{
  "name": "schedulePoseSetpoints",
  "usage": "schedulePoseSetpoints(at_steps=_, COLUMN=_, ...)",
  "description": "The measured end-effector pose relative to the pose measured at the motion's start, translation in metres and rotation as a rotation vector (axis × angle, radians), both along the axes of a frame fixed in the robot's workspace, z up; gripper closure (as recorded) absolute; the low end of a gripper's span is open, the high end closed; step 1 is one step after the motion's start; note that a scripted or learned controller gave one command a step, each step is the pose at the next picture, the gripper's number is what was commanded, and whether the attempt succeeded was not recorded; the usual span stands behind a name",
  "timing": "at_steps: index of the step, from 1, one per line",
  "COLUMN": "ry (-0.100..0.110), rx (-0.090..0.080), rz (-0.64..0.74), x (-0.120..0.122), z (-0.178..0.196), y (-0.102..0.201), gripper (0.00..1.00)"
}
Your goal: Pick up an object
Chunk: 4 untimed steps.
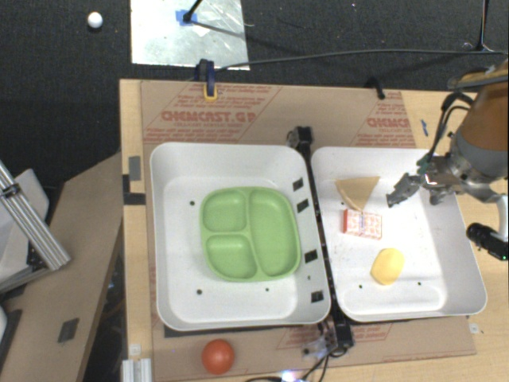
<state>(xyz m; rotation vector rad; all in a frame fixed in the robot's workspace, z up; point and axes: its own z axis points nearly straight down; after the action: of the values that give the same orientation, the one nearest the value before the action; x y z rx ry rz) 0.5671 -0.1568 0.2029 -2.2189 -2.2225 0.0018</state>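
The right bin (457, 293) holds three things to choose from. A yellow lemon-like object (387, 267) lies toward the near side of the bin. A small red and white packet (363, 224) lies a little farther and to the left of it. A tan wedge-shaped piece (357, 190) lies just beyond the packet, almost touching it. The gripper (404, 189) hangs over the far part of this bin, just to the right of the wedge, and nothing is seen between its fingers. Whether it is released or clenched I cannot tell, because it is small and dark in the view.

To do the step well, I think the arm should choose the yellow object, since it stands apart from the others and has some height. The packet looks flat and may be hard to grasp. The wedge is nearest, but the packet beside it could get in the way. The gripper should come straight down, centred over the chosen thing.

The bin floor is white and smooth with low walls, so a thing may slide when pushed. The left bin (171, 173) holds a green divided plate (250, 233). Both bins rest on a cardboard sheet (238, 110), with an orange ball (218, 356) at its near edge.
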Motion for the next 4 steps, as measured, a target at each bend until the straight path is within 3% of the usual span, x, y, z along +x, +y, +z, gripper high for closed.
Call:
schedulePoseSetpoints(at_steps=2, ry=-0.006, rx=0.000, rz=-0.002, x=0.008, z=-0.110, y=0.002, gripper=0.00)
schedulePoseSetpoints(at_steps=3, ry=-0.013, rx=0.001, rz=0.001, x=0.011, z=-0.095, y=0.003, gripper=1.00)
schedulePoseSetpoints(at_steps=4, ry=-0.010, rx=-0.002, rz=0.002, x=0.013, z=-0.030, y=0.001, gripper=1.00)
